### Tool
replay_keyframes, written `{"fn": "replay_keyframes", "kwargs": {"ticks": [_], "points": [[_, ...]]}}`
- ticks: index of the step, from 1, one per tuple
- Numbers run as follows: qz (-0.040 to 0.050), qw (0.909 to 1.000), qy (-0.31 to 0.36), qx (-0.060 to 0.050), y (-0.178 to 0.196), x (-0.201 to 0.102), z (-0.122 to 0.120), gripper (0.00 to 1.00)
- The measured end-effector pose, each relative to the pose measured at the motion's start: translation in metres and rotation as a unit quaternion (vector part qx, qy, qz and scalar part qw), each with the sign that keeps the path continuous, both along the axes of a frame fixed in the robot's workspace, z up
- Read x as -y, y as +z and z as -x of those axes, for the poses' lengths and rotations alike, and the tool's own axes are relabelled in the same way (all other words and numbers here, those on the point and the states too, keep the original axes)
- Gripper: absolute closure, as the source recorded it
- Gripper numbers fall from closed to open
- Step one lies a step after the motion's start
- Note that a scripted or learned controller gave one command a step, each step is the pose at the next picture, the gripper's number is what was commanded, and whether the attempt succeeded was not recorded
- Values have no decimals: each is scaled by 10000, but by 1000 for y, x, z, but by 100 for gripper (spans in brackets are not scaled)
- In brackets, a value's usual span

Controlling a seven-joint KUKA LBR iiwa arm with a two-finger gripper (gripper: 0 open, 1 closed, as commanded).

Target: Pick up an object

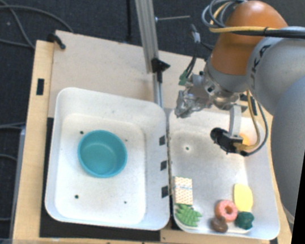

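A pink ringed doughnut [226, 209], a yellow block [243, 196], a dark green lump [245, 220], a brown piece [219, 225], a leafy green toy [187, 215] and a checkered wafer [183, 190] are lying clustered along the right bin's [210, 156] near edge.

Arm [288, 60] cut off at right edge; covers right bin's [213, 174] far corner; orange obj [247, 140] partly hidden.

- No text, label, brand, number or sign can be read anywhere in the camera view.
- Dark marks stand on the grey arm casing [261, 56] beside the orange band [249, 26], cut off and too blurred to read.
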State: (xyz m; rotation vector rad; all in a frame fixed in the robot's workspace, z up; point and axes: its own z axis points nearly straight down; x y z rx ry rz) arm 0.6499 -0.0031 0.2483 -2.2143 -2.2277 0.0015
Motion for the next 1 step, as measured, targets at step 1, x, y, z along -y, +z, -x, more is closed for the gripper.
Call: {"fn": "replay_keyframes", "kwargs": {"ticks": [1], "points": [[-7, 10000, 9, 1, -3, -62, 10, 100]]}}
